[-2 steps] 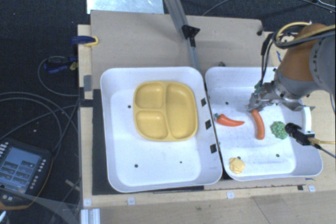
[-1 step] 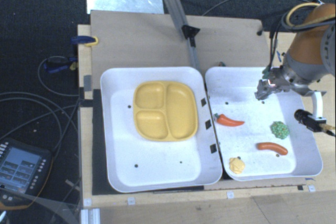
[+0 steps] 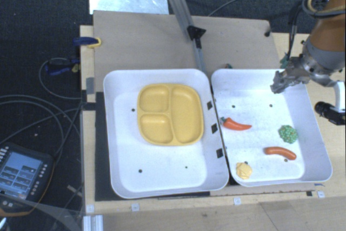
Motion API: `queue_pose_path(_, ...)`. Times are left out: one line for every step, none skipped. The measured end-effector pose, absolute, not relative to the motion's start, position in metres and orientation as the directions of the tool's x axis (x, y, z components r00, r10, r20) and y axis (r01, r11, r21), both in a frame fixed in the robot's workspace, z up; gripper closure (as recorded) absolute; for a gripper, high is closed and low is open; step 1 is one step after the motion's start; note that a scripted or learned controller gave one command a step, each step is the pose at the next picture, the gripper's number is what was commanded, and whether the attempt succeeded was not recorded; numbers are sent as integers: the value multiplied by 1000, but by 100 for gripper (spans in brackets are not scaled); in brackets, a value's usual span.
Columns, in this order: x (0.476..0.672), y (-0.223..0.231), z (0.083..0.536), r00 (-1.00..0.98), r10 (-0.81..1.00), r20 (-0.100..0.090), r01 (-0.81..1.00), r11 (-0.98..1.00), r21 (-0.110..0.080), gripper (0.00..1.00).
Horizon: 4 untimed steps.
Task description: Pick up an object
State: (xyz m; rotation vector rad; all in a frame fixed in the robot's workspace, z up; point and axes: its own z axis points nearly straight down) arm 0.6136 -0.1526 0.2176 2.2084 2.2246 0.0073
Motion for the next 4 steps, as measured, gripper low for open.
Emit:
queue_pose_path(614, -101, 210, -10, 1000, 2, 1000, 10, 0, 100)
queue_pose_path(606, -41, 209, -12, 1000, 2, 1000, 12, 0, 100)
queue_pose_path(610, 4, 211, -11, 1000, 2, 1000, 11, 2, 100)
queue_pose_path(615, 56, 226, -12, 1000, 3, 1000, 12, 2, 100)
